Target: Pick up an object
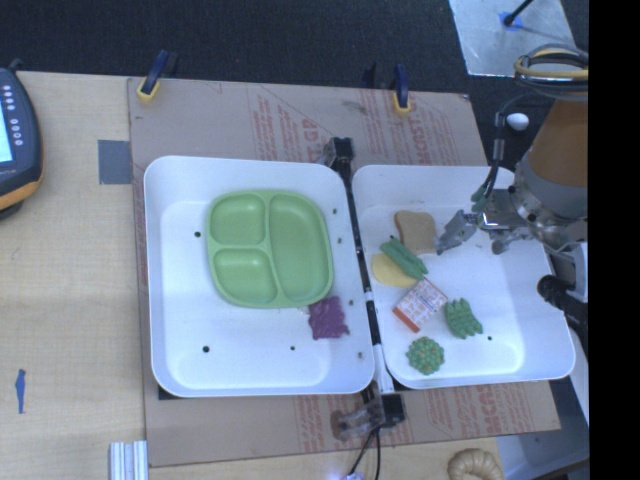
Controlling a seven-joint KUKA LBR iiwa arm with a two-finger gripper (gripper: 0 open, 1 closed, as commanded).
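My gripper (474, 240) hangs over the upper right part of the right bin (540, 368), open, with nothing between its fingers. Just left of it lies a tan bread piece (415, 228). Below the bread a green pod (403, 258) rests across a yellow piece (388, 272). A red and white box (420, 304), a green leafy toy (462, 318) and a round green toy (426, 354) lie lower in the same bin. In the left bin (175, 358) there is a purple toy (327, 318).
A green divided plate (270, 248) takes up the middle of the left bin. A raised divider with clamps (358, 268) runs between the bins. A handheld controller (15, 138) lies at the bench's far left.
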